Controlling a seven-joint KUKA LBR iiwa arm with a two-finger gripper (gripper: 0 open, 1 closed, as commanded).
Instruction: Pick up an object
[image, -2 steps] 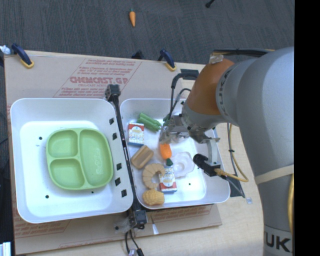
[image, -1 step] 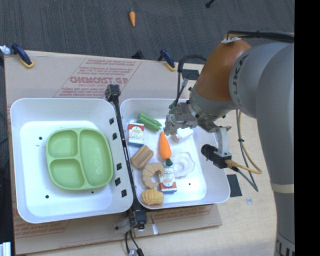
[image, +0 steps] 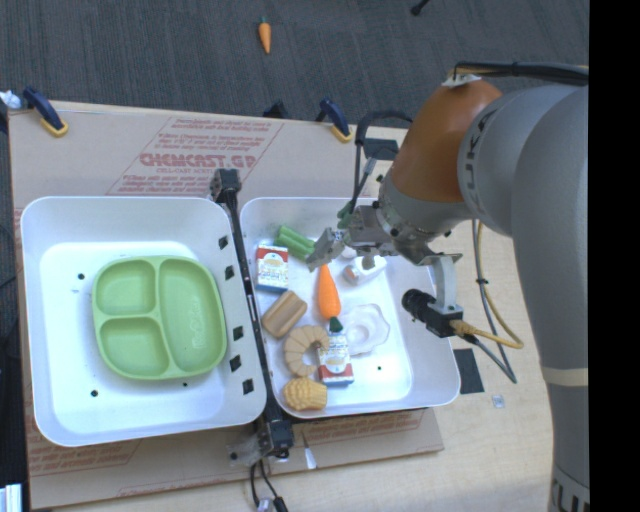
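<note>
Lying loose in the right bin (image: 425, 375), the carrot (image: 328, 290) points toward the bin's far edge, with the green cylinder (image: 295, 241) and small carton (image: 272, 267) crowded toward its left wall (likely scattered as pick targets). Just beyond the carrot's tip hangs the claw (image: 345, 248); whether it is wide or narrow I cannot tell. From the worktop's right edge the arm (image: 480, 150) bends steeply down over the bin.

Divided plate (image: 160, 318) in left bin (image: 40, 330); carrot (image: 328, 291), corn (image: 305, 394), bread (image: 284, 313) in right bin (image: 425, 375).
</note>
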